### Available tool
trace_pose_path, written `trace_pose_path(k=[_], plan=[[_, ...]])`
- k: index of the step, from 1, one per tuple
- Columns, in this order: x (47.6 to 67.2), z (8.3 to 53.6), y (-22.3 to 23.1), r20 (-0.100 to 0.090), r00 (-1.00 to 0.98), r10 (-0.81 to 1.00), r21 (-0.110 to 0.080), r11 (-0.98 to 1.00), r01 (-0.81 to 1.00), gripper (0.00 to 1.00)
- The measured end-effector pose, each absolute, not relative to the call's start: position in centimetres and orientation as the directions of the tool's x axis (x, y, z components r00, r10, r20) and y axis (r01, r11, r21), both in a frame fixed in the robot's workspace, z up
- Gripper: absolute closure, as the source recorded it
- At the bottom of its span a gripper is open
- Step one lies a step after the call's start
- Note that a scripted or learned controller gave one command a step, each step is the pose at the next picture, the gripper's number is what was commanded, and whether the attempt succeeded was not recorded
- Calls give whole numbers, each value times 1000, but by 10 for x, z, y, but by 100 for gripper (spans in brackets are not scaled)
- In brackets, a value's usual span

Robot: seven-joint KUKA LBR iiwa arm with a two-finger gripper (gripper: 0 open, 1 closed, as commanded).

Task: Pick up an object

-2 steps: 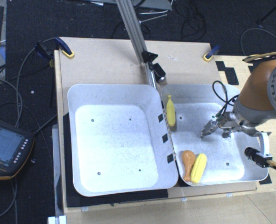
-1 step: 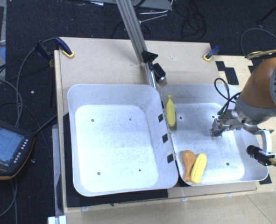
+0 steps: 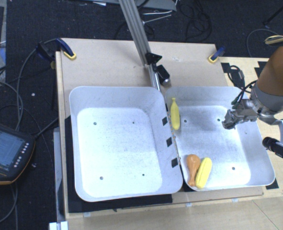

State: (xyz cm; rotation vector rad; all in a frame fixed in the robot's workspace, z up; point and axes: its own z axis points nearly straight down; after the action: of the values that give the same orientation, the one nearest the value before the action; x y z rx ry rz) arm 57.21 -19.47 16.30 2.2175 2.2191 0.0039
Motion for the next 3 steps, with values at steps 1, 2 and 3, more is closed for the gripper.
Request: trace_pose_path(k=[1, 2, 3], plan=[[569, 206, -191, -1, -1, 1000, 3, 1, 1000, 100], [570, 255, -191, -1, -1, 1000, 4, 1, 1000, 100], [558, 252, -140, 1, -4, 1000, 0, 4, 1000, 100]])
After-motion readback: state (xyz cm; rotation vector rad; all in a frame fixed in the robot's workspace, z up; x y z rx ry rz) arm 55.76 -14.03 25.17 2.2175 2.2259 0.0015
